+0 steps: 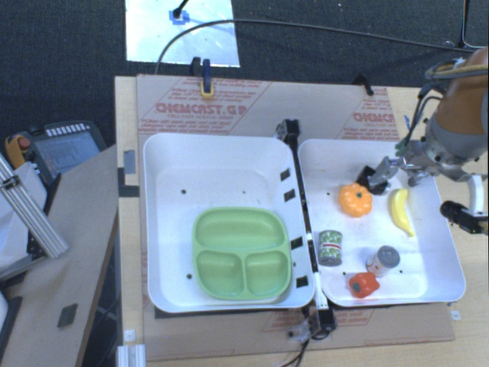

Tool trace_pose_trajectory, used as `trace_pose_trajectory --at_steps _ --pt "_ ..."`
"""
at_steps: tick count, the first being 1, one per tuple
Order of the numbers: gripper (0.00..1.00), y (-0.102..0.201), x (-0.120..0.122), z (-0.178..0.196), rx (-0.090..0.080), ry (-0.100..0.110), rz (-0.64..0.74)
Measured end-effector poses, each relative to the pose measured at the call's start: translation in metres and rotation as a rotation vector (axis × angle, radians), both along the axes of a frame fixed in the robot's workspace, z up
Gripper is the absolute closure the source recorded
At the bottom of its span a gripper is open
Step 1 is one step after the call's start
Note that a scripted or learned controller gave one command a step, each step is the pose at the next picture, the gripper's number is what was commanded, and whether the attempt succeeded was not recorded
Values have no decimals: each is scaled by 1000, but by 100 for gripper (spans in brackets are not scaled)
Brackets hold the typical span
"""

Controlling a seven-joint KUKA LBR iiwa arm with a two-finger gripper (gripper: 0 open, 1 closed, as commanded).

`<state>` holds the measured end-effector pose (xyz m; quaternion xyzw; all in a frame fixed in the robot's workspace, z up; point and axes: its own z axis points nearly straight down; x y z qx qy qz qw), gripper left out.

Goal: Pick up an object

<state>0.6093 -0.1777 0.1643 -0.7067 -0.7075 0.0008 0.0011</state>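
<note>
The end effector (380, 176) sits at the upper part of the right bin (447, 270), low over the bin floor, with dark fingers pointing toward the frame's left; whether it is set wide or narrow cannot be told at this angle, and nothing is seen between the fingers. The grey arm (458, 121) with its orange band enters from the frame's right edge. Just beside the end effector, lower left of it, lies a small orange pumpkin (356, 200), the likely candidate for the pick because it is nearest. A banana (401, 211) lies just right of the pumpkin, running up and down the frame. Lower in the same bin stand a small can (330, 248), a grey-capped jar (382, 260) lying on its side, and a red pepper (364, 284), grouped near the bin's lower edge. The left bin (172, 174) carries a green divided tray (241, 252) in its lower half. Both bins rest on the bench (252, 102), parted by a black clip strip.
</note>
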Motion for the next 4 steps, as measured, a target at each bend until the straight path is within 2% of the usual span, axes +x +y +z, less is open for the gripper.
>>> trace_pose_trajectory --at_steps 1,2,3,4 --pt "0 10 1 -50 -1 -7 2" --pt "100 10 4 -36 0 -16 4" --pt "100 2 5 12 -3 -9 1" --pt "100 -2 6 77 -3 -12 3"
